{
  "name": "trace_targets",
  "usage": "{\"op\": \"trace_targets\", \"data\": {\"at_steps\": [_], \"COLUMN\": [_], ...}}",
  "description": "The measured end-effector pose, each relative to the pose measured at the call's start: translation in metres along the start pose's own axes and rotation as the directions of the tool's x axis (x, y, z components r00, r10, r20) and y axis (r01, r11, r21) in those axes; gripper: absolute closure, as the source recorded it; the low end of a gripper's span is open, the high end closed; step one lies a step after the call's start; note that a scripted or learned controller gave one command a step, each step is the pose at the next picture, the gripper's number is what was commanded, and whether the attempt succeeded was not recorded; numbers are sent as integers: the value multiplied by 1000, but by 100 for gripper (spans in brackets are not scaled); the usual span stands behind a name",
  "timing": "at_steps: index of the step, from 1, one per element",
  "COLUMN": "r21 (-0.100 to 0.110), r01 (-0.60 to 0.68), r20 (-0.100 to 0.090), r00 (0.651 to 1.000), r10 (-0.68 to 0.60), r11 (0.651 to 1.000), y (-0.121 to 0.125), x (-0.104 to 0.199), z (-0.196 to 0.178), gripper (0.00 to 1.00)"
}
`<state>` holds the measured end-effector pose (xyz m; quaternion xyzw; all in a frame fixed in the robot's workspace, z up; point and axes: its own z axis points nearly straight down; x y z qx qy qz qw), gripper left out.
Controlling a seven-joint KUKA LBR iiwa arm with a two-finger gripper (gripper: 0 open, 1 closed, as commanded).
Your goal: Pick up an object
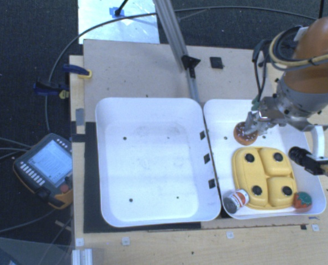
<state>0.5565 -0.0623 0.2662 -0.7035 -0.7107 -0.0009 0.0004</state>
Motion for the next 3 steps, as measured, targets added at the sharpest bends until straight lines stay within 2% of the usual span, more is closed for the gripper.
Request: {"op": "trace_targets", "data": {"at_steps": [1,2,3], "r21": [0,0,0], "r01": [1,0,0], "r20": [0,0,0], "r00": [1000,1000,1000], "r10": [-1,0,0], "r11": [1000,1000,1000], "y": [7,4,17], "x": [63,113,168], "z": [13,16,38], "gripper": [100,100,100]}}
